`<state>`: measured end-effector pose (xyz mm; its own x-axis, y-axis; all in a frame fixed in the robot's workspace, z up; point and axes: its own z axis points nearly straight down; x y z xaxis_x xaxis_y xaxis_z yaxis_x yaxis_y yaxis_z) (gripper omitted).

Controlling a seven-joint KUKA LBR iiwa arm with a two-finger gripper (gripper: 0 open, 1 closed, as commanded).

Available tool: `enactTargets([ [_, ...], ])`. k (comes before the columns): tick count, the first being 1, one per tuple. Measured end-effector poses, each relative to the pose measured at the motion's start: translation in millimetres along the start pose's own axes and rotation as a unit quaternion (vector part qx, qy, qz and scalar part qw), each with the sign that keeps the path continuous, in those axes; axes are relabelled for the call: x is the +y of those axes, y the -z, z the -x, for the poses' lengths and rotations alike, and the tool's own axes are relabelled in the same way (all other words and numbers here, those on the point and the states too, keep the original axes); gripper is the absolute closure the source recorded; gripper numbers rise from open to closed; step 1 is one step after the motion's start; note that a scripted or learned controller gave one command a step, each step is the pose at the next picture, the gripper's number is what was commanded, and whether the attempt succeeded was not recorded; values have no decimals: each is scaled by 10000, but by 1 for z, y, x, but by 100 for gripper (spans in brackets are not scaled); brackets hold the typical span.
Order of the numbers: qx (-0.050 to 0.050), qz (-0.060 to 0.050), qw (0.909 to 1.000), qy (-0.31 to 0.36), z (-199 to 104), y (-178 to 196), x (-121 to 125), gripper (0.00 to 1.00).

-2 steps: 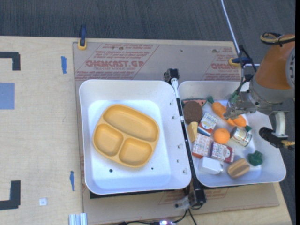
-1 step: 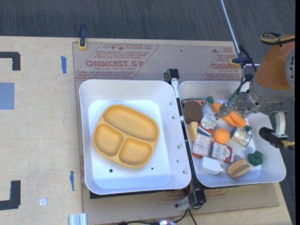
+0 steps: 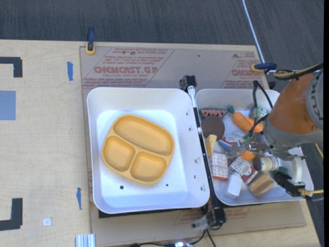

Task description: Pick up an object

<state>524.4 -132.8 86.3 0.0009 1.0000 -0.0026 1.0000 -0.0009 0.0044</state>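
On the worktop (image 3: pixel 41 153), the left bin (image 3: pixel 103 189) holds a yellow three-part tray (image 3: pixel 138 148), lying flat near its middle. The right bin (image 3: pixel 216 192) is crowded with small objects: a brown disc (image 3: pixel 212 125), an orange carrot (image 3: pixel 241 120), a printed packet (image 3: pixel 219 165), a white bottle (image 3: pixel 234 185). The pincer (image 3: pixel 245 152) hangs low over that clutter, just beside the packet; how wide it stands, or whether it grips anything, I cannot tell.

One fixed camera sits high above the worktop (image 3: pixel 41 153), looking down at a slant from moderate distance, taking in both bins (image 3: pixel 97 102) with the arm (image 3: pixel 293 112) at the right.
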Motion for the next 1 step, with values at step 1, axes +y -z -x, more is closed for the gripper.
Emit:
enactTargets([
  [1, -6, 29, 10000, -3, 0, 11, 2, 100],
])
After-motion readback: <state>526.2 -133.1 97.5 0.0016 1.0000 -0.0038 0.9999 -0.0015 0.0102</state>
